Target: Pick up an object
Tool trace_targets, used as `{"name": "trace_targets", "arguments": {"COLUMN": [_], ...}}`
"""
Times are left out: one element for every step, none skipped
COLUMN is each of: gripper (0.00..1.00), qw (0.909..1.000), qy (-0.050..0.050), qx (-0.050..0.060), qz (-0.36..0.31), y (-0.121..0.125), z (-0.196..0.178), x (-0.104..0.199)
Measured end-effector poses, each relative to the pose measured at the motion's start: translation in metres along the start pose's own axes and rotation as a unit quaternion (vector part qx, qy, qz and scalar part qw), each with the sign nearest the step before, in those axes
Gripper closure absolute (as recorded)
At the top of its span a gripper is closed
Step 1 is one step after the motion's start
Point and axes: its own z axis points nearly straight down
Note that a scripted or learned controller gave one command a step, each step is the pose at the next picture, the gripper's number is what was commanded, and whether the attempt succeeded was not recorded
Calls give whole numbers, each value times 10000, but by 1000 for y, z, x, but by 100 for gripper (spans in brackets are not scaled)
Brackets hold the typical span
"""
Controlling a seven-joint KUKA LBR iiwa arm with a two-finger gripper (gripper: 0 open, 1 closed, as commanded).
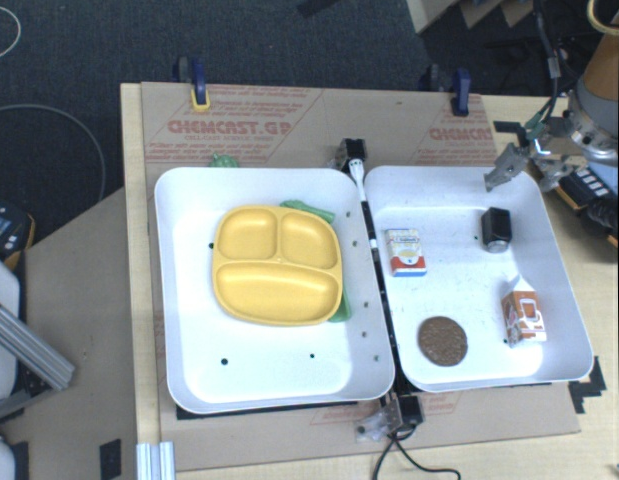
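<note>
Now | left bin [179,298]: 1 yellow plate [278,265] | right bin [559,268]: 4 items

Yellow divided plate [278,265] in the white left bin [189,348], brown round disc [443,340], red-and-white small box [405,252], orange-and-white carton [524,311], black cylinder [496,228], blue clamps [197,72] on tan worktop [139,148] printed with red lettering

We are seeing two bins side by side. The left bin [189,358] is holding a plate [278,265], lying over a cloth [311,210]. In the right bin [559,298], a packet [405,251] is lying left, a can [496,228] behind right, a disc [443,340] in front, a carton [524,312] at the right.
</note>
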Motion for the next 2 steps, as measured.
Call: {"name": "trace_targets", "arguments": {"gripper": [100, 100], "qw": [10000, 10000], "qy": [-8, 24], "qx": [-20, 37], "qz": [-7, -20], "y": [1, -57], "z": [-11, 18], "x": [0, 64]}}
